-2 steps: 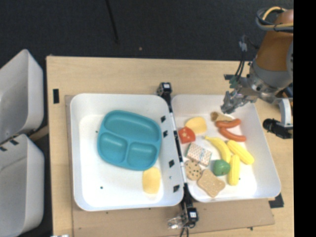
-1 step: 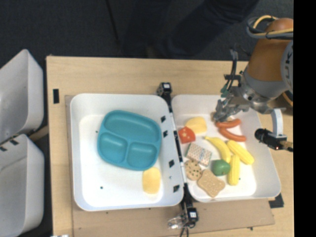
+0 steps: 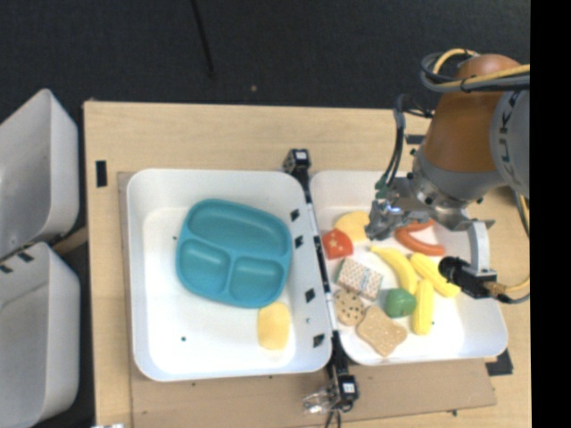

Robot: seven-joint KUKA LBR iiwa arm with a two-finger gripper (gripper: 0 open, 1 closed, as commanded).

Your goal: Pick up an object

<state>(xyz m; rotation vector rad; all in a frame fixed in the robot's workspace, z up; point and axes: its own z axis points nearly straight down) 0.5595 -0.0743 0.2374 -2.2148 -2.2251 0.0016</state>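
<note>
A pale wooden desk [image 3: 214, 136] stands on dark carpet [image 3: 223, 34], white chairs [image 3: 31, 230] at its nine o'clock; the left bin [image 3: 147, 346] carries a teal divided plate [image 3: 234, 252] and a yellow block [image 3: 274, 325]; the right bin [image 3: 477, 333] holds toy food, bananas [image 3: 412, 279] at centre; the hand [image 3: 382, 221] hovers at their ten o'clock, its grip impossible to tell.

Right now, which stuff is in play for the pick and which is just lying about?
In play:
claw, low over the right bin
yellow piece and red tomato beside it
red pepper
bananas

Lying about:
blue divided plate in the left bin
yellow piece below the plate
bread slice, cracker, green piece
</note>
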